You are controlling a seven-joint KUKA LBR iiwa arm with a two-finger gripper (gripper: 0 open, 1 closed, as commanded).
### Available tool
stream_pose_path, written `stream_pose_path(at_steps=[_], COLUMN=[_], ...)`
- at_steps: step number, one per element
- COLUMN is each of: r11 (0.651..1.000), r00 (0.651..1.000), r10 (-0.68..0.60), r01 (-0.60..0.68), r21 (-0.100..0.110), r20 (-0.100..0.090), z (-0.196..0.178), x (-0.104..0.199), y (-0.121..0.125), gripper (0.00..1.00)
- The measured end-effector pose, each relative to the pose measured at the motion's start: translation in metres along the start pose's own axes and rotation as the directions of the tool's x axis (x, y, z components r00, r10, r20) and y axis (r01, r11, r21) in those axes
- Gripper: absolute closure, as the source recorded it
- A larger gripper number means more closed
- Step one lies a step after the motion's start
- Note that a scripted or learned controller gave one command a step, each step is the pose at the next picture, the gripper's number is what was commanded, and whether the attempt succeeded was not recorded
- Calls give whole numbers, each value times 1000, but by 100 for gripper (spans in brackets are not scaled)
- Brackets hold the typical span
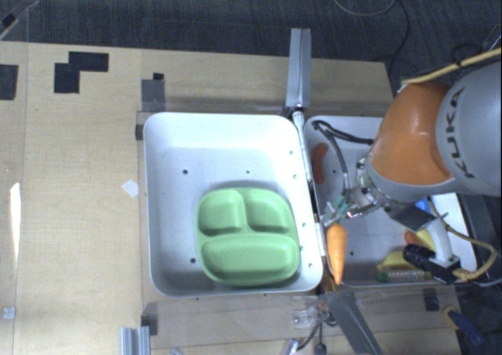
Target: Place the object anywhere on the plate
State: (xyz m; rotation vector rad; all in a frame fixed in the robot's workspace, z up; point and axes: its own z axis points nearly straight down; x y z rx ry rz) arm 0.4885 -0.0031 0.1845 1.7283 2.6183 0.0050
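A green plate [249, 237] with three compartments lies in the left bin [169, 189], toward its front. An orange carrot [336, 250] stands lengthwise at the front left of the right bin [357, 267], close to the wall between the bins. My gripper [345, 208] hangs just above the carrot's upper end, under the orange-banded wrist. The wrist hides where the gripper meets the carrot, so whether it grips the carrot is unclear.
A red object [319, 161] lies at the back left of the right bin. A yellow-green item [392, 269], a red and yellow piece [416, 237] and a blue item [423, 206] sit at its front right, partly under the arm.
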Motion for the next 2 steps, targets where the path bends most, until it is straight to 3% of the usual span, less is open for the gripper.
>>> stream_pose_path(at_steps=[1, 2], r11=[988, 988], r00=[988, 988], r10=[-154, -153], r01=[154, 153], r21=[0, 0], r20=[-1, -1], z=[0, 0], x=[73, 72], y=[30, 30], gripper=[100, 0])
